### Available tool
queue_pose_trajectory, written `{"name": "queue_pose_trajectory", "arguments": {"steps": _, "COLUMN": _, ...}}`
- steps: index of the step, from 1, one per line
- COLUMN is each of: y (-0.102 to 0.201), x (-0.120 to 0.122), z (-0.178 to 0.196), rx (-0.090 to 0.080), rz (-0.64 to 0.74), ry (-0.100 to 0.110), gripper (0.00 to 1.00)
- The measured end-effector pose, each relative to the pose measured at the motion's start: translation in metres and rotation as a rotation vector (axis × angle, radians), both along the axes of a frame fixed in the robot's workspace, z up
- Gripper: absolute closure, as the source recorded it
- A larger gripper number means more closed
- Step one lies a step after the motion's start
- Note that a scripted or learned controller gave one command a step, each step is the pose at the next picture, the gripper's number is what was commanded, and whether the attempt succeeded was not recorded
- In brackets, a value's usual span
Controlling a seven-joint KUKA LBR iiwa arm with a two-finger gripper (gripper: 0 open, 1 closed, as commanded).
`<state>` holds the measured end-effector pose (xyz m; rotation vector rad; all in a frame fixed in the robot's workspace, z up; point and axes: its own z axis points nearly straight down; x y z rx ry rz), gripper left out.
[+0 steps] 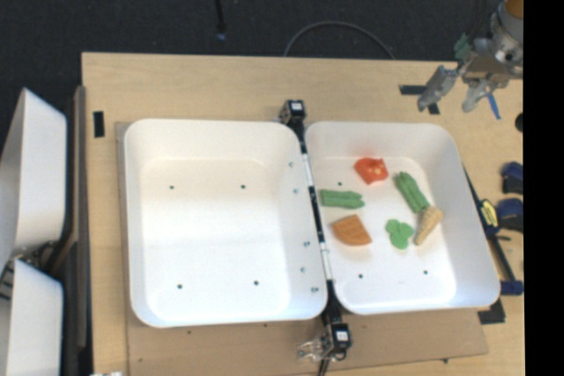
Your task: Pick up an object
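Note:
The right bin (445,277) holds several small toy foods. A red piece (371,170) lies near its middle back, with a long green piece (340,198) to its left and another green pod (411,191) to its right. An orange wedge (352,231), a small green lump (399,233) and a tan cob (427,225) lie closer to the front. My gripper (454,99) hangs above the bench beyond the right bin's back rim, open, with nothing between its fingers.
The left bin (141,295) sits flush against the right one, joined by clips at the back (293,111) and front (335,335). Blue clamps (511,211) line the bench's right edge. White boxes (35,180) stand at far left.

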<state>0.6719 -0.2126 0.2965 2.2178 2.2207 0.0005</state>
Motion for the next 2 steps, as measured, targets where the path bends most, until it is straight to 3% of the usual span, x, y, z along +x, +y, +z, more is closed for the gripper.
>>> {"name": "queue_pose_trajectory", "arguments": {"steps": 1, "y": 0.046, "x": -0.019, "z": -0.184, "rx": 0.002, "rz": 0.001, "ry": -0.001, "gripper": 0.00}}
{"name": "queue_pose_trajectory", "arguments": {"steps": 2, "y": 0.045, "x": -0.018, "z": -0.173, "rx": 0.002, "rz": 0.001, "ry": -0.004, "gripper": 1.00}}
